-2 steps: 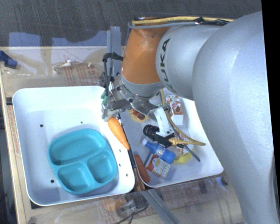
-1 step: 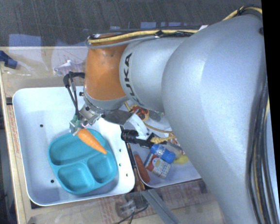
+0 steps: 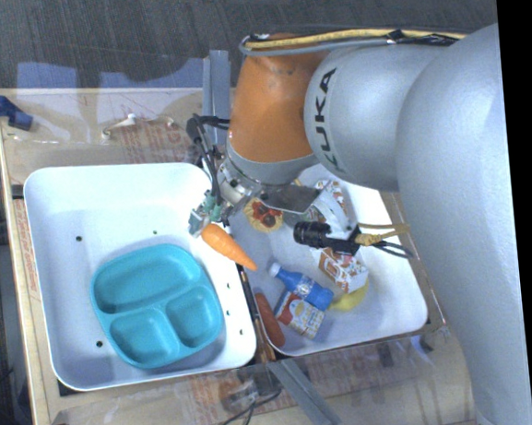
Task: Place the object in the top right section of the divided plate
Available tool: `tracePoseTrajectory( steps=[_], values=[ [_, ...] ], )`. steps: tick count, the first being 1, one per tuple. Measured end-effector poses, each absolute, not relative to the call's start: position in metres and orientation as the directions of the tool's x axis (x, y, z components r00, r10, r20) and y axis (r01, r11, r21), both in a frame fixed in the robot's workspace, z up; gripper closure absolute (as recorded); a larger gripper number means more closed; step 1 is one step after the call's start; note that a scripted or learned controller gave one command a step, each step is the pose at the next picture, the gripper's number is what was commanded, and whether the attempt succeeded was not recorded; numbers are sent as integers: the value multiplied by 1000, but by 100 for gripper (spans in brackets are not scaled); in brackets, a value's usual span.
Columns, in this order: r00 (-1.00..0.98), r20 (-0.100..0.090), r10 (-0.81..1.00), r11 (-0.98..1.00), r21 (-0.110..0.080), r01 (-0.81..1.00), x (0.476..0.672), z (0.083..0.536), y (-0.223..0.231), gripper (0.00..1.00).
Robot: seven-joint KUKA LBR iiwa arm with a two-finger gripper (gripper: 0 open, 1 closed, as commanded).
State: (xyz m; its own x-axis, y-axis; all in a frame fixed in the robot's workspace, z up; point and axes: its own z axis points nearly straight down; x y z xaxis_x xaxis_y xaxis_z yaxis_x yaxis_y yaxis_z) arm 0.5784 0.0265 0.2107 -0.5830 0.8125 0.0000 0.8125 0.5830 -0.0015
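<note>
Arm (image 3: 359,106): I see it reaching over the bins' shared edge.
Plate (image 3: 156,304): in left bin.
Carrot (image 3: 226,246): below the pincer (image 3: 203,217), over the divider.
Pincer grip: I cannot tell.
Risk: a loose hold could drop the carrot outside the plate.

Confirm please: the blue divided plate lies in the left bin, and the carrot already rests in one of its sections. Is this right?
Not quite. The blue divided plate does lie in the left bin, but the carrot is not in any section. The camera view shows it beside the plate, above the divide between the two bins, just under the gripper.
</note>
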Motion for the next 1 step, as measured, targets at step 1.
tracePoseTrajectory(
  steps=[1],
  values=[
    [-674,3,739,674,-5,739,574,184,124,100]
  ],
)
